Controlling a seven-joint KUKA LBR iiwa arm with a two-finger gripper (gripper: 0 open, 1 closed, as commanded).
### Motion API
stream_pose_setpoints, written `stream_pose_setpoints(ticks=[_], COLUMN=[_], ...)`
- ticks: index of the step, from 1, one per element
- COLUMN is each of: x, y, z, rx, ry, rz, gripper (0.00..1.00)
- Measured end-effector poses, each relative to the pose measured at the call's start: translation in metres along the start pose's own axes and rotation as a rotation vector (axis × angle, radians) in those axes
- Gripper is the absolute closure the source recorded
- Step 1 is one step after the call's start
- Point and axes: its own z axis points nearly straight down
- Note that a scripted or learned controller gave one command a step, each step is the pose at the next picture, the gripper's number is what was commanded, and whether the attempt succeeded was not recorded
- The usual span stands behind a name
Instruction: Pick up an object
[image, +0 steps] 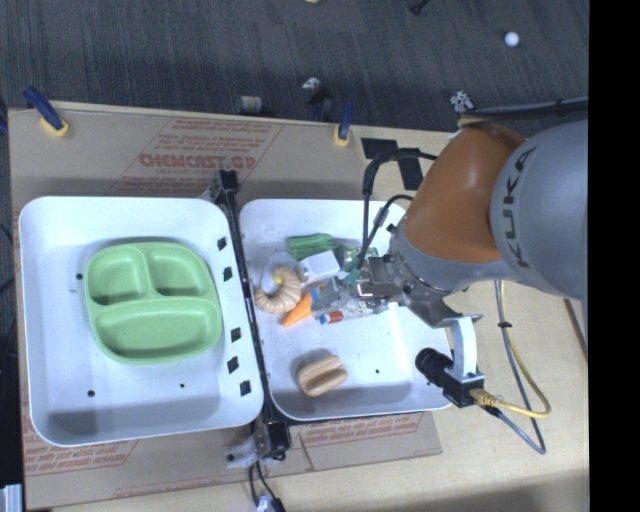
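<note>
Sitting in the left bin (40, 300) is a green divided plate (152, 303). Over in the right bin (390, 400), a croissant (279, 290), carrot (296, 315) and hot-dog bun (322, 375) cluster; the gripper (352, 285) hovers just beside them, grip unreadable from here.

A robotics lab: KUKA arm (500, 215) over 2 white bins (60, 400).

My arm (520, 215) is grey with an orange band. Both bins (60, 400) are white. The divided plate (152, 300) is pale green. I see a tan bun (321, 375), an orange carrot (296, 316), a green piece (310, 244) and a brown cardboard counter (150, 150) with red print.
</note>
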Motion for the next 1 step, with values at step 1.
stream_pose_setpoints(ticks=[1], x=[0.0003], y=[0.0015], z=[-0.0105], rx=[-0.005], ry=[-0.001], rz=[-0.006], gripper=[1.0])
